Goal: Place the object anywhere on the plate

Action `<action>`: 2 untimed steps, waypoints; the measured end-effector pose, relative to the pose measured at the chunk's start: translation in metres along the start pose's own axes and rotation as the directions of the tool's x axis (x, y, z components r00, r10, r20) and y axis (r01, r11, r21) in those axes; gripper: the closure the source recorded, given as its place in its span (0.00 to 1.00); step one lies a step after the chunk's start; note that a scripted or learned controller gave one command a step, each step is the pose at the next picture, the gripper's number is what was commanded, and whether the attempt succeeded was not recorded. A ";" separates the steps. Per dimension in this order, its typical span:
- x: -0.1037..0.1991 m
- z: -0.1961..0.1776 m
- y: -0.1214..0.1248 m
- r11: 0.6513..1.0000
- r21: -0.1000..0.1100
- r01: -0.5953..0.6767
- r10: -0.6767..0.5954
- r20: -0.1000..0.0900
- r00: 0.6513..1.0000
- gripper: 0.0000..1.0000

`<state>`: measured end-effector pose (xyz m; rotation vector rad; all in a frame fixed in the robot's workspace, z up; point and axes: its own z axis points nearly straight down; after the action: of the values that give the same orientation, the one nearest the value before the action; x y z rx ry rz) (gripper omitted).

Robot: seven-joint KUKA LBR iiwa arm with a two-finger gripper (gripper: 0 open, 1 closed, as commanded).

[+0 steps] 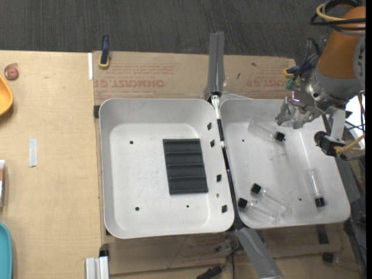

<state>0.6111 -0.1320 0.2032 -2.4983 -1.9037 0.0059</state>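
A black ribbed plate (185, 166) lies flat in the middle of the left bin (116, 156). Several clear vials with black caps lie in the right bin (334, 211): one at the back (263, 129), one along the right side (314, 183), and two at the front (271, 200), (260, 211). My gripper (293, 115) hangs over the back right part of the right bin, just right of the back vial's black cap (280, 136). Nothing is visibly held in it.
A metal bar (216, 63) runs along the seam between the bins. Cardboard (151, 74) lies under and behind both bins. On the wooden bench to the left sit a blue clamp (104, 50), an orange dish (3, 97) and small bits.
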 end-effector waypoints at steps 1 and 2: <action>0.078 -0.030 -0.013 0.997 0.000 0.076 -0.076 0.000 0.997 1.00; 0.164 -0.009 -0.029 0.975 0.002 0.220 -0.220 0.005 0.975 1.00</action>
<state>0.6270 0.0335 0.2122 -2.2734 -2.1697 0.0142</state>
